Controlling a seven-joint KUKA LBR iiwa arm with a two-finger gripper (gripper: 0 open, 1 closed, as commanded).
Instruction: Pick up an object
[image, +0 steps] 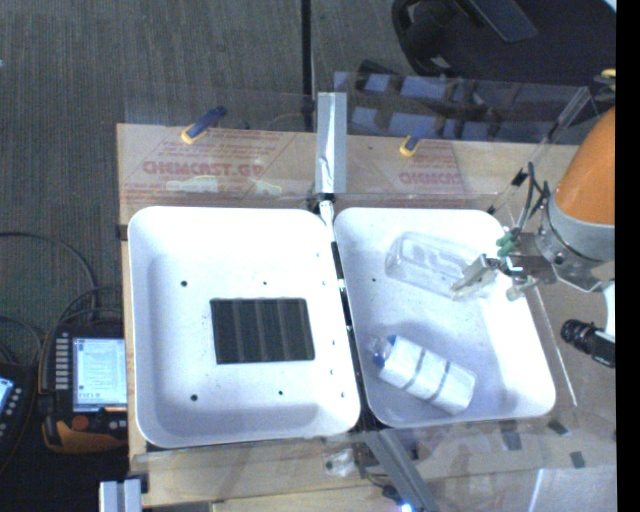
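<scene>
At the far left, off the bench, a small handheld control pendant with a lit screen (92, 372) lies on the dark floor; next comes the left shallow white plastic bin (160, 300), which holds a flat dark ribbed rectangular panel (262, 330) near its middle; behind both bins stands a clear acrylic sheet with red print (215, 170), fixed with a blue and yellow clamp (203, 124). A narrow grey metal strip (331, 145) marks the line where the two bins meet; to the right of it is the right shallow white plastic bin (520, 395), and here are the things that can be picked. A white cylindrical bottle with a bluish cap (425, 369) lies on its side in the near part of this bin; a clear transparent plastic container (428, 260) lies in the far part, well apart from the bottle. The two-finger gripper (484, 273) of the grey arm reaches in from the right and is at the right end of the clear container; its fingers look a little apart, but whether they touch or enclose the container I cannot tell. In my judgement the task is in the approach or grasp step; nothing is lifted yet, both objects rest on the bin floor; what is left is to close firmly and raise one of them.
</scene>
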